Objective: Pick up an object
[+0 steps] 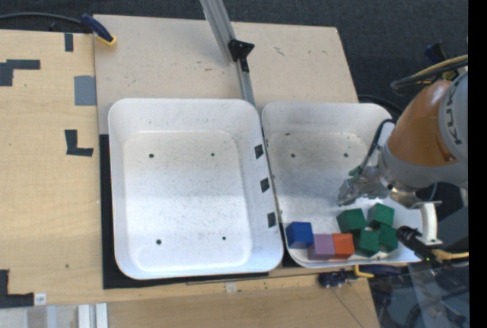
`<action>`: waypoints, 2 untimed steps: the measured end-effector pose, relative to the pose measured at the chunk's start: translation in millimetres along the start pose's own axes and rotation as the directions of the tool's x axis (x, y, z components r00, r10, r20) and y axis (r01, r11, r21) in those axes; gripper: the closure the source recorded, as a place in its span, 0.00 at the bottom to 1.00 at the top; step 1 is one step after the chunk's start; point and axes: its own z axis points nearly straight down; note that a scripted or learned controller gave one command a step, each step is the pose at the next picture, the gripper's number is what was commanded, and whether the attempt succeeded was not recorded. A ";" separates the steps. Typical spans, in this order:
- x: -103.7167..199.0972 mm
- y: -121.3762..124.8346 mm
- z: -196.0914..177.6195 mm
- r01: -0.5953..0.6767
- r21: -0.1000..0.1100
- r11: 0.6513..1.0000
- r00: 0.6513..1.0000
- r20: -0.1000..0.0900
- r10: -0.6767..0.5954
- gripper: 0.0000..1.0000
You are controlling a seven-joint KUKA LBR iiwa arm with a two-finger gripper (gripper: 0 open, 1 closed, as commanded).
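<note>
Right bin (319, 121): jaws (351, 194) just above green block (351, 221), not gripping; open/closed state unclear.

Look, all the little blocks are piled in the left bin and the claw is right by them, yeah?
Not quite. The camera view shows the blocks in the right bin, bunched at its near edge, not in the left bin. The claw is right by them.

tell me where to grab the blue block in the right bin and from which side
Judging from this view, take the blue block from above, across its left and far faces. Those look free, while the purple block sits against its right side and the right bin's near wall is close behind. The tool would have to come left.
</note>
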 end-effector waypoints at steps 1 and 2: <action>10.1 0.9 -56.5 0.000 -0.008 1.000 1.000 0.003 0.000 1.00; 10.3 2.3 -98.6 -0.001 -0.007 1.000 1.000 0.003 0.001 1.00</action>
